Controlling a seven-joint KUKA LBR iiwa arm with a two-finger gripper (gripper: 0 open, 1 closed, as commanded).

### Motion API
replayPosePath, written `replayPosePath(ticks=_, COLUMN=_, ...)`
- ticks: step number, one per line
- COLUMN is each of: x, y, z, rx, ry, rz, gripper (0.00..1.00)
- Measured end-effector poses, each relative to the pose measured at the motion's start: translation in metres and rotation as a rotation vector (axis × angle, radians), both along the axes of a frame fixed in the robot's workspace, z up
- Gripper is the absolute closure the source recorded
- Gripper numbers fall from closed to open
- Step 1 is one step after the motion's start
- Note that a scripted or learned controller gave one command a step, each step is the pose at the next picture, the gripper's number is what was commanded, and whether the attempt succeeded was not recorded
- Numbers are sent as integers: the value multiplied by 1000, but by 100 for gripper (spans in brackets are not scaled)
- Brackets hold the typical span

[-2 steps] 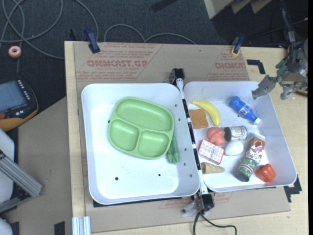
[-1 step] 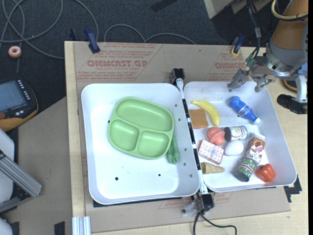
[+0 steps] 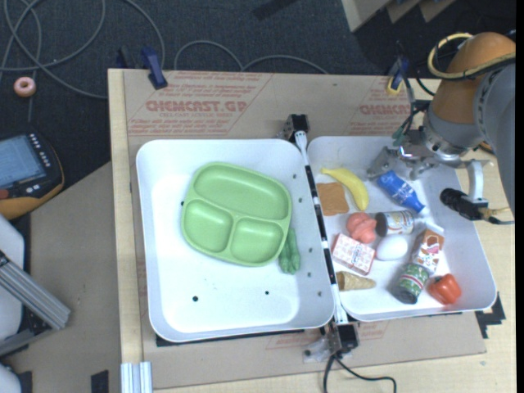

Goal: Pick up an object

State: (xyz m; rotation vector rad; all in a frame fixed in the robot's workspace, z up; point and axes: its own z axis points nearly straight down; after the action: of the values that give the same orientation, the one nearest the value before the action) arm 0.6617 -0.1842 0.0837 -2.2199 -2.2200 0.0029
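My gripper hangs over the back of the right bin, just above a blue packet that lies slanted on the bin floor. I cannot make out whether it touches the packet. Left of the packet lies a yellow banana beside a brown toast slice. Further forward are a pink fruit, a small jar, a white egg, a red-and-white box, a green can and a red pepper.
The left bin holds a green divided plate with a green leafy vegetable at its right side. A raised divider separates the two bins. A tan wedge lies near the right bin's front.
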Motion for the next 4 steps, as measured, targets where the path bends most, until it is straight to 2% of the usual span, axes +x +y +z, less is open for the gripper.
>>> replayPosePath(ticks=1, x=-1, y=47, z=1, rx=1, ry=-1, rz=2, gripper=0)
replayPosePath(ticks=2, x=-74, y=21, z=1, rx=-1, ry=-2, rz=-1, gripper=0)
replayPosePath(ticks=3, x=-112, y=37, z=1, rx=0, ry=-3, rz=-1, gripper=0)
replayPosePath(ticks=4, x=-164, y=45, z=1, rx=-1, ry=-3, rz=-1, gripper=0)
